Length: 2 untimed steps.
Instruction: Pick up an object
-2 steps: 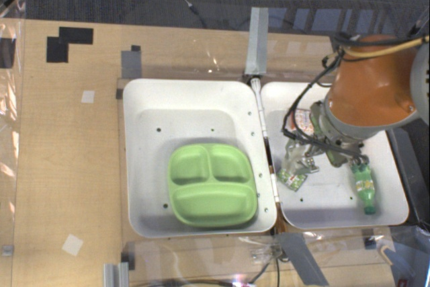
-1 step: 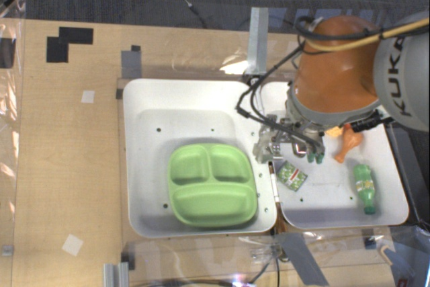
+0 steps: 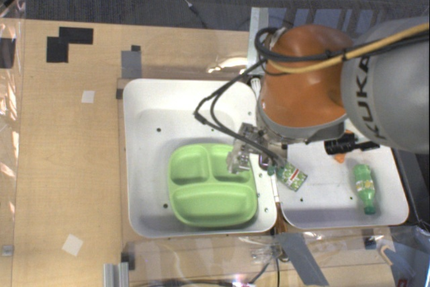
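Reaches in from the right with the arm [image 3: 302,77], its bulk across the wall between the two bins. Carries the gripper [image 3: 240,159] low at the upper right part of the green plate [image 3: 211,201], about over the ridge between the two small compartments (touching or just above, hard to say at this slant). Cannot tell how far open, nor whether anything is caught in it: too small, and tangled with metal parts and the black cable [image 3: 215,101].

Finds the plate flat in the left bin [image 3: 144,144], toward its near right corner, rim close to the wall. Probably aimed at the ridge for that reason: a raised edge to pinch, where a flat floor gives nothing.

Leaves alone, in the right bin [image 3: 396,212], a bottle [image 3: 363,188] on its side and a packet [image 3: 291,176] just beside the dividing wall.

Looks like the approach or the closing step; no sign of a lift yet.
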### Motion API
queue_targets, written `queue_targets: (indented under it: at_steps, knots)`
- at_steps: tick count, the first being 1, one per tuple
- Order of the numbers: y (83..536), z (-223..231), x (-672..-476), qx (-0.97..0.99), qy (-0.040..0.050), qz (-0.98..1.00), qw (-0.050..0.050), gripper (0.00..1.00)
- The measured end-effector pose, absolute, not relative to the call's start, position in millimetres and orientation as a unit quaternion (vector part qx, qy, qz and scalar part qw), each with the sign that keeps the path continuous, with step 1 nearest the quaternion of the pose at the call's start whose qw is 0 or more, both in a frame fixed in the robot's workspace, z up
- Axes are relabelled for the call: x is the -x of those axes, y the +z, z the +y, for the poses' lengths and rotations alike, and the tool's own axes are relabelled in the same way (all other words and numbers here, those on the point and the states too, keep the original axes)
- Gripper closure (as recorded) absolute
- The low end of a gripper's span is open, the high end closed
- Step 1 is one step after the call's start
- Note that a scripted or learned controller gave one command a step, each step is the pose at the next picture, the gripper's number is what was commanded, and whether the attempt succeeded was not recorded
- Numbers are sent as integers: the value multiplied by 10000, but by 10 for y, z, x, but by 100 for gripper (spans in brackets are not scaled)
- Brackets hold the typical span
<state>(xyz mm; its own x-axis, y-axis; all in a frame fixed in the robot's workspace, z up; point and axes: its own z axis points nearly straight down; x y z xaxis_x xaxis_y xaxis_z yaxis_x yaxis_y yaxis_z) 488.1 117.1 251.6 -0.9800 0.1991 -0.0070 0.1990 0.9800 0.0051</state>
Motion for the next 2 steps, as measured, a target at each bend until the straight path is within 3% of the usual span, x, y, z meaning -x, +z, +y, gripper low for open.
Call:
queue_targets:
  at_steps: [1, 2]
  knots:
    - [2268, 2270, -4858, -596, 25, 9982, 15, 100]
    - [2706, 2192, -4886, 1475, 18, 9890, 54, 100]
